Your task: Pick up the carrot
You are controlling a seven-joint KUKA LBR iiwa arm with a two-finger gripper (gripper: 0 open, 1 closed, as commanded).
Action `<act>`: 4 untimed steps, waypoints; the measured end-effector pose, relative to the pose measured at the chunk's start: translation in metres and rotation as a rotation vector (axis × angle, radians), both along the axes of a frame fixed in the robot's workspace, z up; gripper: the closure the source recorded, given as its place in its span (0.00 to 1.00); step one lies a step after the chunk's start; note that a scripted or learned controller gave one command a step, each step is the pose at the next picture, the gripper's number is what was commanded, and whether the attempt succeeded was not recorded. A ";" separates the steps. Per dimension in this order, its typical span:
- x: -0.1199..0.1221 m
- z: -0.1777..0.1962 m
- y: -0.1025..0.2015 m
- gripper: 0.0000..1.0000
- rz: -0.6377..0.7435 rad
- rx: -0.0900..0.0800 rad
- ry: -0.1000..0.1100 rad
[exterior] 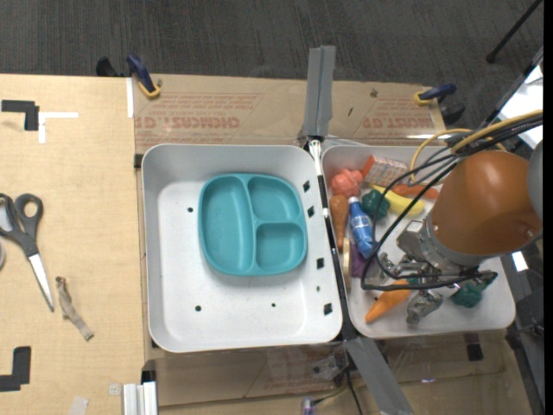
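Note:
The carrot [387, 304] is a small orange piece lying at a slant near the front wall of the right bin [449, 325]. My gripper [421, 305] hangs low over that bin, just to the right of the carrot and close to its thicker end. I cannot tell from here whether it touches the carrot. The arm's orange band [480, 202] and its cables cover much of the bin's right half.
The right bin also holds a pink toy [347, 181], a blue bottle [359, 229], a green piece [375, 203], a yellow piece [403, 202] and a teal piece [467, 296]. A teal divided plate [253, 224] lies in the left bin [173, 318]. Scissors [26, 232] lie on the bench at left.

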State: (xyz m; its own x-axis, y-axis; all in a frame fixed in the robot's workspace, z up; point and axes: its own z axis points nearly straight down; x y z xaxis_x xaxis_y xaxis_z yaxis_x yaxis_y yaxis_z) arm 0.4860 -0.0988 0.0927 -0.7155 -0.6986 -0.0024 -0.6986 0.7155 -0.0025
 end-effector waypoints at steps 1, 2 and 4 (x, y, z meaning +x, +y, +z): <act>0.001 0.000 -0.010 0.00 0.031 0.000 0.000; 0.005 0.000 -0.002 0.00 0.353 0.001 0.000; 0.004 0.099 0.079 1.00 0.140 0.002 0.000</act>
